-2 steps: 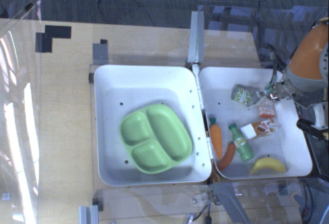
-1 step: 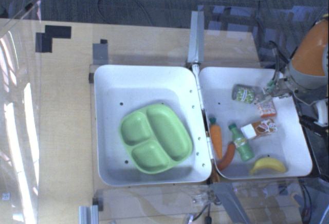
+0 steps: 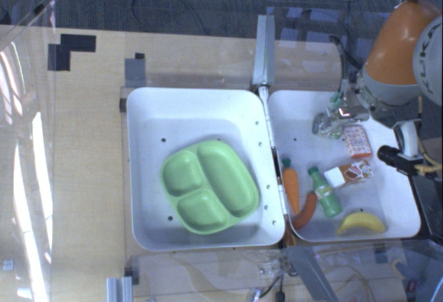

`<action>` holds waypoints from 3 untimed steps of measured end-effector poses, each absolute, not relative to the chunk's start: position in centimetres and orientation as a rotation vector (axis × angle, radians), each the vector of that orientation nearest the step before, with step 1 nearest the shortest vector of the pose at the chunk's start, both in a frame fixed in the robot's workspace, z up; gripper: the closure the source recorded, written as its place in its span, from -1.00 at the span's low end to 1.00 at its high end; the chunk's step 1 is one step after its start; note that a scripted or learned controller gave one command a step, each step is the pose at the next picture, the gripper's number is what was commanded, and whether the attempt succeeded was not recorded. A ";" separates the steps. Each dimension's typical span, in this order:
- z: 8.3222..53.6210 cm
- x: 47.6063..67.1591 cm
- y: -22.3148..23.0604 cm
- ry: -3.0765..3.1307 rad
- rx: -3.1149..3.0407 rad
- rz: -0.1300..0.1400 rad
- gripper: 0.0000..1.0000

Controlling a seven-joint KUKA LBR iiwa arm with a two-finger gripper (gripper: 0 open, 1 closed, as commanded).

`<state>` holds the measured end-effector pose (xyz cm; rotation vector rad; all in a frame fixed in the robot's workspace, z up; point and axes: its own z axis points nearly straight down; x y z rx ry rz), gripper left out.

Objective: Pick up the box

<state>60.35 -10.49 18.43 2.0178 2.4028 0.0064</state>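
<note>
Pale wooden bench (image 3: 76,176), dark carpet behind, gripper (image 3: 337,117) state unclear, above box (image 3: 357,140).

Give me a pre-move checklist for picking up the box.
1. Box located: ok, small box lies in the right bin.
2. End effector over box: not ok, it sits toward the bin's far side.
3. Finger state: cannot tell.
4. Space around box: not ok, green bottle touches its left end.
5. Orange packet lies between end effector and box: not ok.
6. Box held: not ok.
</note>
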 end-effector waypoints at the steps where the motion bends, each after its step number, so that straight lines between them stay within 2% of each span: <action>1: 16.2 57.8 -17.1 2.414 2.005 0.004 1.00; 2: 20.4 59.5 -12.8 2.501 1.893 0.005 1.00; 3: 25.1 55.8 -8.4 2.580 1.781 0.006 1.00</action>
